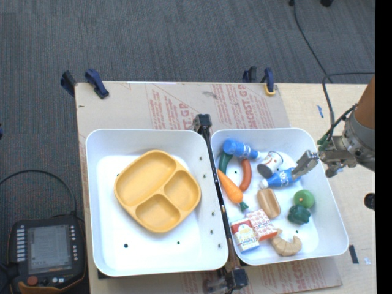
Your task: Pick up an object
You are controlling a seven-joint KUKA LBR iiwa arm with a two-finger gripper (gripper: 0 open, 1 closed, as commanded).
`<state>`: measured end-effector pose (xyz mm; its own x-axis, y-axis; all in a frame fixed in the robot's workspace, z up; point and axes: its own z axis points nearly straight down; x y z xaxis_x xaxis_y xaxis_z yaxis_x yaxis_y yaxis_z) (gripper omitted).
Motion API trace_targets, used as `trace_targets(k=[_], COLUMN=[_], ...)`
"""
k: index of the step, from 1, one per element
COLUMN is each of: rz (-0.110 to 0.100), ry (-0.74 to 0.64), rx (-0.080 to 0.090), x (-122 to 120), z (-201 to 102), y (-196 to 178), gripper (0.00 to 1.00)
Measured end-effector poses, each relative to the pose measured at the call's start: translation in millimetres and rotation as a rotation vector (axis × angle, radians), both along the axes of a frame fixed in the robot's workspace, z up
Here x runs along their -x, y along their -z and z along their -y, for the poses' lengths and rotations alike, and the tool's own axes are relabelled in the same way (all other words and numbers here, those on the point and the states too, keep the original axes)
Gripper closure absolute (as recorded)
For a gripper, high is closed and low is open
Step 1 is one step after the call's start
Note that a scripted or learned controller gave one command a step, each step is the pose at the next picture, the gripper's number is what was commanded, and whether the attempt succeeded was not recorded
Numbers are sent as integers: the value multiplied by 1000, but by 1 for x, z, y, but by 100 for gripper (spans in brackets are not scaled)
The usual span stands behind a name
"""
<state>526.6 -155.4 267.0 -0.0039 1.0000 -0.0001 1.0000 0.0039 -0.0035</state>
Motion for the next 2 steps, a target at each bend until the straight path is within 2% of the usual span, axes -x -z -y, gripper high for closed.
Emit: trace_targets(k=[1,2], rz=[-5,-4], ry=[3,1], rx=[-3,-3], x=[5,-6], z=[-14,-74], y=[130,183], gripper=[0,0])
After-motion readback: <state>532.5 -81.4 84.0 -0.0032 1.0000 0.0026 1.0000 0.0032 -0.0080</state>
